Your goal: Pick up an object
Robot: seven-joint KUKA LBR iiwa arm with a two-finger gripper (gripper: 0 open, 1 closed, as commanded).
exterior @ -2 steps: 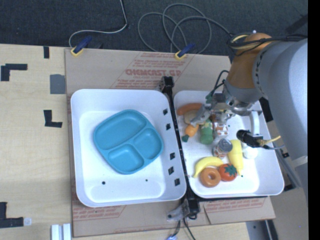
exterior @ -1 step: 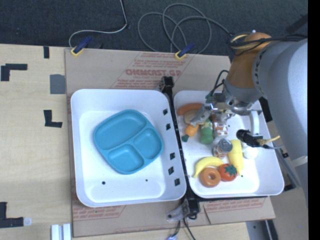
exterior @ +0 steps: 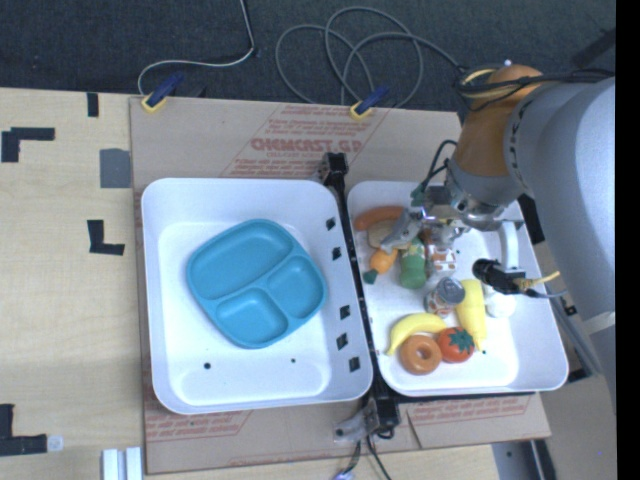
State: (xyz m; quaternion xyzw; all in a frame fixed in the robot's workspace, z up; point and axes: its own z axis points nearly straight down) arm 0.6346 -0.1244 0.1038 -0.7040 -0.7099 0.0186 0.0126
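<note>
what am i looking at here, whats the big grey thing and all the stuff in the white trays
The big grey thing with the orange band is a robot arm, reaching in from the right. The single camera is fixed above the bench, looking down at a slant. At the arm's end is its gripper, lowered over the right bin; whether it holds anything cannot be told.

Two shallow white bins sit side by side on cardboard. The left bin holds a blue divided plate. The right bin holds a pile of toy food: a banana, a doughnut, a tomato, a green piece and other small items. Its job is to pick one up. Cables lie on the dark floor behind.
</note>
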